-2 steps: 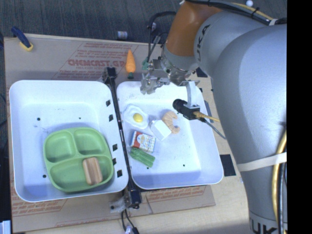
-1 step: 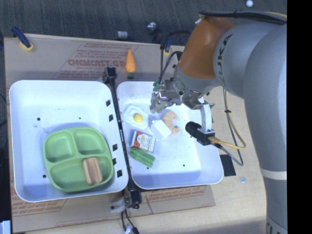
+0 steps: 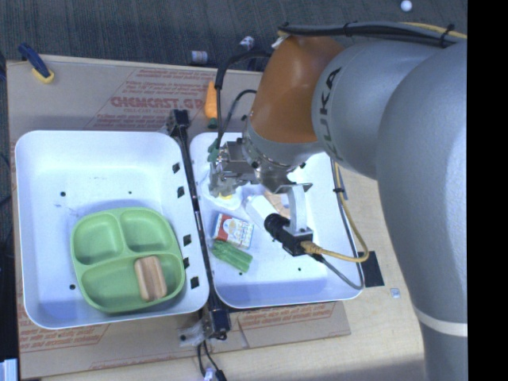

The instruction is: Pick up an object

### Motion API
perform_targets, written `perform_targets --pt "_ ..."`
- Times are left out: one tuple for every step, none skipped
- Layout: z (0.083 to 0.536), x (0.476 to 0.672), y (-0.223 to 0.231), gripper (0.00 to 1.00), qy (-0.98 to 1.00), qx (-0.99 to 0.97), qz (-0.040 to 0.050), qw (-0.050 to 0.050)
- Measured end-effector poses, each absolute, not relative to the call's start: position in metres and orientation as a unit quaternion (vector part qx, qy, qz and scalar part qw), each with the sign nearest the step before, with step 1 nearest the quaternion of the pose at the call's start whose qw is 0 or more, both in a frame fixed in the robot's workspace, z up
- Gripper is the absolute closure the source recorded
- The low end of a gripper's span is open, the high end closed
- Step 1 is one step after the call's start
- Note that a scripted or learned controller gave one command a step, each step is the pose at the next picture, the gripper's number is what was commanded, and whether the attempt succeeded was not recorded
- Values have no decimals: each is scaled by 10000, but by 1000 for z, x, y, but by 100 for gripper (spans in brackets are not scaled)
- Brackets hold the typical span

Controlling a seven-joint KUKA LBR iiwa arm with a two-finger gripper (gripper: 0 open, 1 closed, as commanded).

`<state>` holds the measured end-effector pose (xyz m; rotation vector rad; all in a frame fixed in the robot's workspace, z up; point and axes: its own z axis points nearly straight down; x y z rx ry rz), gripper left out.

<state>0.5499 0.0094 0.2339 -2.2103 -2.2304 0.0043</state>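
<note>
Right bin (image 3: 333, 288): hand (image 3: 226, 173) above small carton (image 3: 233, 230).

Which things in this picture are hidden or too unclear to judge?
- Hand: in the camera view the wrist covers it; its grip is not readable.
- Right bin: the arm hides its far half.
- Small packet: its print is too small to read.
- Green item: too blurred to name.
</note>
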Motion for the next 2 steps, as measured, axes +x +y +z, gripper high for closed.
perform_targets --pt "234 550 9 0 -7097 -7045 12 4" --pt "191 481 -8 0 -7094 -7048 16 11"
